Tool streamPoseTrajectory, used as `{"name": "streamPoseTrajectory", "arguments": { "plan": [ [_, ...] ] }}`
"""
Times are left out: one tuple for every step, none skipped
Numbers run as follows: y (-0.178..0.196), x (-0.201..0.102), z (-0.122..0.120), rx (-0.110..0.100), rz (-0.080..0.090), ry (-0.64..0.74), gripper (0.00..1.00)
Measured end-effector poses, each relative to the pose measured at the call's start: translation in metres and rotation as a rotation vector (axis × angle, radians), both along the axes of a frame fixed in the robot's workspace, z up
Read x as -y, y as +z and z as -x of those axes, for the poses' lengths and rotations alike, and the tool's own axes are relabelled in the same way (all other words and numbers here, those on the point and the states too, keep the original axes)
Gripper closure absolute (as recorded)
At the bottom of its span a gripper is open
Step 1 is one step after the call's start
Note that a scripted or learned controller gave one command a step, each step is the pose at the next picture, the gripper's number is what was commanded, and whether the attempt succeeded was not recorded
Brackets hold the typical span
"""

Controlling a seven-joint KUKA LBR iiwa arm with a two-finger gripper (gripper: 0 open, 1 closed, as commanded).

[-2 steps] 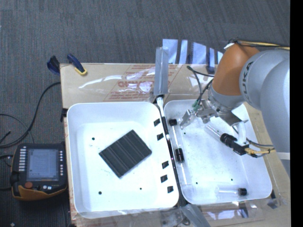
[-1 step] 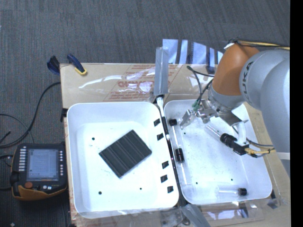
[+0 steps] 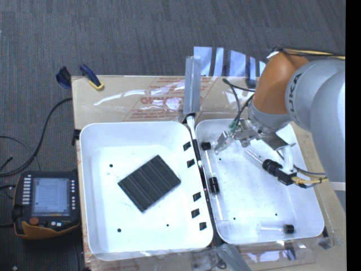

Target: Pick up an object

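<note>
Far left, off the table: teach pendant (image 3: 45, 202) on the floor, cable running up.

Left bin (image 3: 93, 151): one dark ribbed slab (image 3: 149, 182), flat, rotated so its long axis runs lower-left to upper-right. Nothing else near it apart from a few small dark specks on the bin floor.

Divider between the bins: row of small black clips (image 3: 194, 179).

Right bin (image 3: 316, 219): the gripper (image 3: 225, 140) sits over the upper-left corner, just inside the wall next to the divider. Arm comes in from the right, orange band above the wrist. Jaws: can't tell whether open or closed, the fingertips blur into the bin wall from this angle. Nothing visibly between them.

Candidates in the right bin:
- small black piece (image 3: 214, 185) near the left wall, below the gripper, long axis roughly parallel to the divider.
- clear syringe-like tube (image 3: 256, 158), right of and slightly below the gripper, lying diagonally upper-left to lower-right.
- second clear tube with a black cap (image 3: 276, 228) near the front edge, lying about left-right, well apart from the gripper.

Key relation: the diagonal tube and the small black piece are both near, the tube looks closer. My read: no grasp yet. For the tube, the wrist would want to close across the diagonal, not along it.

Risk: clear plastic, thin and round, likely to roll or slip out.
</note>
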State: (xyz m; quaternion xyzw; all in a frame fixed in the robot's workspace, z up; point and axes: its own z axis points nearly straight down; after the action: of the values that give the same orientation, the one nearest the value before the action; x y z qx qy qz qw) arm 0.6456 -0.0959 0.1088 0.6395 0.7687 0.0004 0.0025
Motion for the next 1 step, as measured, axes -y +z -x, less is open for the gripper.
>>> {"name": "streamPoseTrajectory", "arguments": {
  "plan": [
    [0.0000, 0.0000, 0.0000, 0.000, 0.000, 0.000, 0.00]
  ]
}}
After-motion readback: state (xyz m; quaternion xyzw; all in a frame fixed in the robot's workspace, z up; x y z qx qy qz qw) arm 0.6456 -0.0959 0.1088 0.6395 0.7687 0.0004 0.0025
